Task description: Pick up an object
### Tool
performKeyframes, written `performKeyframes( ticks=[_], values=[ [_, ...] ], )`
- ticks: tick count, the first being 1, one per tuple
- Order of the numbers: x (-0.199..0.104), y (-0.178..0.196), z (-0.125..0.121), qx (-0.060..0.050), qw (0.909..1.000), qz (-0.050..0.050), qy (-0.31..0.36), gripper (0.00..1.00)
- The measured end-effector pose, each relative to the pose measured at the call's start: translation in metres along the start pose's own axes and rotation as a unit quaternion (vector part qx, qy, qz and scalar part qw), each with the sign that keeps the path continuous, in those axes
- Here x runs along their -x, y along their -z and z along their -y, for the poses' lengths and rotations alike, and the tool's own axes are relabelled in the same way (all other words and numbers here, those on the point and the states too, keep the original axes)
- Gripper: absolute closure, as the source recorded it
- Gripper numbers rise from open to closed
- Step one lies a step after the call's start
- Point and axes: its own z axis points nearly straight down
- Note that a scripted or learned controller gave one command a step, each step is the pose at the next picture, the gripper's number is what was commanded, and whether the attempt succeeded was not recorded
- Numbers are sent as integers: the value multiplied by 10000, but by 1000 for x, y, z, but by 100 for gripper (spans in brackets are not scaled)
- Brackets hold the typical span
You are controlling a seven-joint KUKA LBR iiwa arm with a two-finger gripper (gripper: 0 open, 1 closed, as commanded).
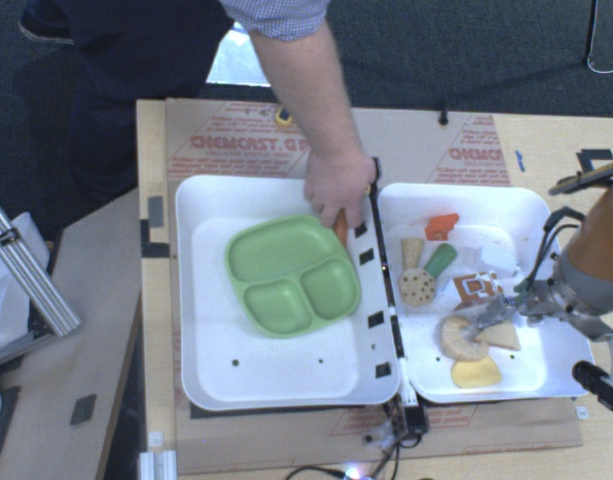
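Note:
The right bin (539,372) holds several toy foods: a tan ring-shaped pastry (454,339), a pale wedge (505,339), a yellow piece (475,373), a dotted round cookie (417,287), a green cylinder (440,261), an orange block (441,225) and a white-and-orange square (475,288). My gripper (489,320) reaches in from the right and sits low over the spot where the pastry and the wedge meet. I cannot tell whether it touches either one. Nothing is visibly lifted.
A green divided plate (289,275) lies in the left bin (201,308). A person's hand (338,183) reaches down from the top, with an orange carrot-like piece (341,228) at its fingertips by the plate's right edge, close to the black divider (381,268).

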Motion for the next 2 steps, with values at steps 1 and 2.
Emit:
performKeyframes(
  ticks=[1,2],
  values=[
    [0,-18,-1,5,10000,2,3,0],
    [0,-6,-1,22,10000,8,2,100]
  ],
)
